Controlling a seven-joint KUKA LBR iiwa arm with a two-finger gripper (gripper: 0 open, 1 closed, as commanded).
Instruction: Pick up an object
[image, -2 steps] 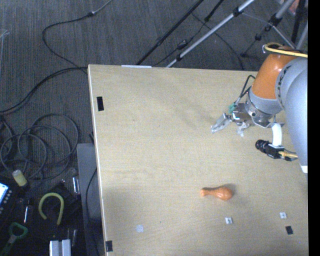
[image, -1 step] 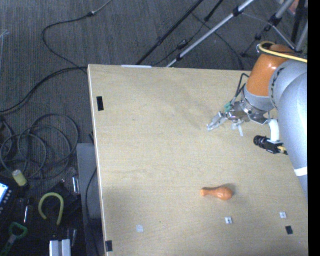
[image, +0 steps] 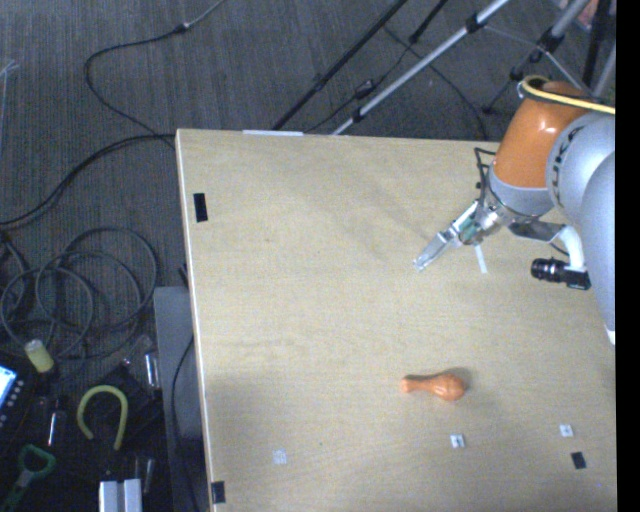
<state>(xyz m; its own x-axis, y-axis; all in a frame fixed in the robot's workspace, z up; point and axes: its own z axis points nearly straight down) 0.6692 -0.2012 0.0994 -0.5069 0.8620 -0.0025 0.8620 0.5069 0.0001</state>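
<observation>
The only pickable thing is a small orange piece (image: 436, 386) lying on the tan board (image: 300, 300), toward the near edge and well apart from the gripper (image: 452, 243), which hangs above the board farther back. It has a round bulb at the right and a thin neck at the left, likely light and perhaps soft, though it is too small to be sure; the bulb looks the safer place to close on. Nothing lies between gripper and piece, and whether the tool is released or clenched I cannot tell.
</observation>
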